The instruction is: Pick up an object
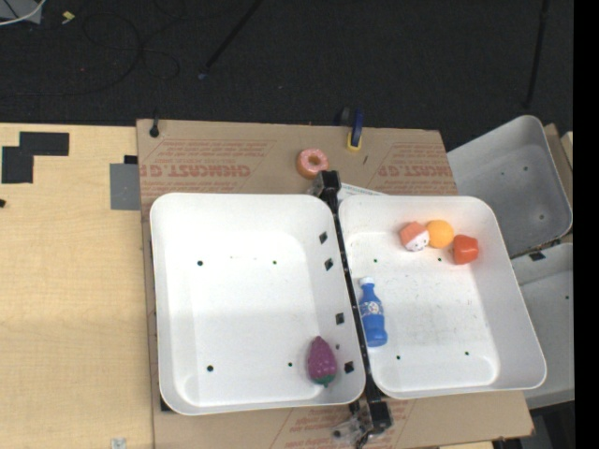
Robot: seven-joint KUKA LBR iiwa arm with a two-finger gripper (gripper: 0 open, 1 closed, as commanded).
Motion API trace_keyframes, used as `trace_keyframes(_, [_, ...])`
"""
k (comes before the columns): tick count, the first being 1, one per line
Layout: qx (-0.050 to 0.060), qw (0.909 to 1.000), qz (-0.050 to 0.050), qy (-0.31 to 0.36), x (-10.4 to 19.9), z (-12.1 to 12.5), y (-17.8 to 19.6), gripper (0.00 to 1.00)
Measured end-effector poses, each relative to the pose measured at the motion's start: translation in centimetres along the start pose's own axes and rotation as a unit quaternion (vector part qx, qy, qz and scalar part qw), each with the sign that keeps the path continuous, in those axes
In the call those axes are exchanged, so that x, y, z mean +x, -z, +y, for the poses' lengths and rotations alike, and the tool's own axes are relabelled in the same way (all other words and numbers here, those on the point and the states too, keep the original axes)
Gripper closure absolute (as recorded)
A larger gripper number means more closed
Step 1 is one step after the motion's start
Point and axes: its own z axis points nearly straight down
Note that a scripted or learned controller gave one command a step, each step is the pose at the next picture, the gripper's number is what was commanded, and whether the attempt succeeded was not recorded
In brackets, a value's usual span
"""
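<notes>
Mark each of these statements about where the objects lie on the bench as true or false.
1. The blue bottle lies in the right bin. True.
2. The purple fruit lies in the right bin. False: it sits in the left bin, near its lower right corner.
3. The pink ring rests on the cardboard outside both bins. True.
4. The orange ball lies alone. False: it sits between a mushroom-like toy and a red block.
</notes>
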Motion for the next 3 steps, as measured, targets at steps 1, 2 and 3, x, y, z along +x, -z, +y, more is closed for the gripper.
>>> trace_keyframes(1, [0.000, 1.0000, 0.001, 0.004, 3.7, -4.1, -0.2, 1.00])
trace_keyframes(2, [0.001, 1.0000, -0.001, 0.003, 0.2, 4.7, -0.5, 1.00])
trace_keyframes(3, [0.001, 1.0000, 0.001, 0.004, 4.3, 1.6, -0.2, 1.00])
